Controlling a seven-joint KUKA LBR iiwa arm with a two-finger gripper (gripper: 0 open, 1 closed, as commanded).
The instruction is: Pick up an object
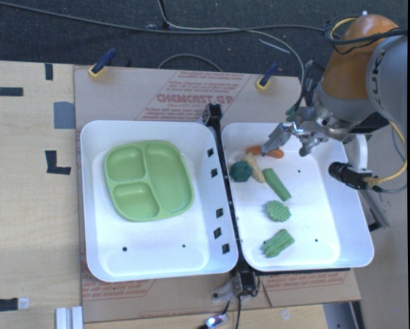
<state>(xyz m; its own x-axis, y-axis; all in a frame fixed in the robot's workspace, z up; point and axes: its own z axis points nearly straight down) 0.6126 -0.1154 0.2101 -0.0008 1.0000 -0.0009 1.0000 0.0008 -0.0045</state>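
Nearest the lens: knobbly green plastic toy vegetable (278, 242) at the front of the right white bin (342, 245), round bumpy green piece (278, 212) behind it, then a green stick-shaped piece (276, 184). All look light, rigid, a bit slick; I'd pinch each across its narrow width. Small orange toy (274, 153) lies at the bin's back, just beside my gripper (295, 141). Fingers spread, nothing between them. Wrist hangs low over the back of that bin, arm in from the right. Green divided plate (149, 179) sits in the left bin.
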